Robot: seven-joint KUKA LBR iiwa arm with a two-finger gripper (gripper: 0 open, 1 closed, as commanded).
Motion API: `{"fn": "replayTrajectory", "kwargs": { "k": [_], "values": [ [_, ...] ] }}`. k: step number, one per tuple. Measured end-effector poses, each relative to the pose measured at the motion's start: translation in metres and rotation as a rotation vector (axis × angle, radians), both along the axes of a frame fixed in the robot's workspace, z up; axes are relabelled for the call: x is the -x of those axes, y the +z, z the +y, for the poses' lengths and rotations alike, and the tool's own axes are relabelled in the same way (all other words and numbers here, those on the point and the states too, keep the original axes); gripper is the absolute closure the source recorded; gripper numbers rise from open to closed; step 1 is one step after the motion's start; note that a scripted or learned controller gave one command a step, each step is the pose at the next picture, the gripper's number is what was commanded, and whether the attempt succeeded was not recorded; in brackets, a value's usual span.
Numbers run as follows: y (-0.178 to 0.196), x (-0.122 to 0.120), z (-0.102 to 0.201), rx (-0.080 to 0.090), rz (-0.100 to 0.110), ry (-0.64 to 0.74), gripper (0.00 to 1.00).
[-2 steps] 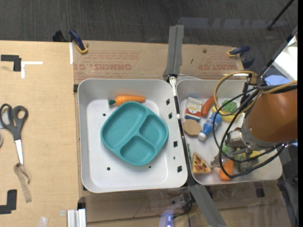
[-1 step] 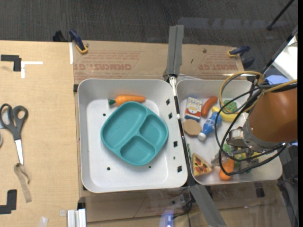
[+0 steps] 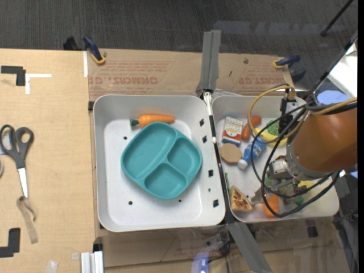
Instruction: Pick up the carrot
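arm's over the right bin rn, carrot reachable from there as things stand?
Probably yes. The carrot lies bare in the left bin, beside the teal plate's far rim, with nothing on top of it. The arm hangs over the right bin, so it must cross the divider.

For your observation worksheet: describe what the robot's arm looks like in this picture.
The arm shows a broad, rounded orange band. Black and yellow cables loop loosely around it. Below the band sits a grey metallic tool with small wiring.
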State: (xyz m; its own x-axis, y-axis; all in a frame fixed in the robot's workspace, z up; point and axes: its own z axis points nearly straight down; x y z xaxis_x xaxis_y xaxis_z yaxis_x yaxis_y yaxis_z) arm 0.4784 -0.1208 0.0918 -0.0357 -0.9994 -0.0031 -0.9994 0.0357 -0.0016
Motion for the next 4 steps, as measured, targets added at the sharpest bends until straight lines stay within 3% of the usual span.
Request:
{"fn": "replayTrajectory", "kwargs": {
  "k": [1,2,3,4],
  "values": [
    [0.009,-0.001,0.001,-0.003,-0.002,-0.003,1.0],
    [0.099,-0.006,0.053,-0.001,0.001,0.427,1.0],
    [0.107,-0.007,0.054,-0.006,0.001,0.422,1.0],
    [0.001,-0.065,0.013,0.0,-0.003,0.409,1.0]
  ]
}}
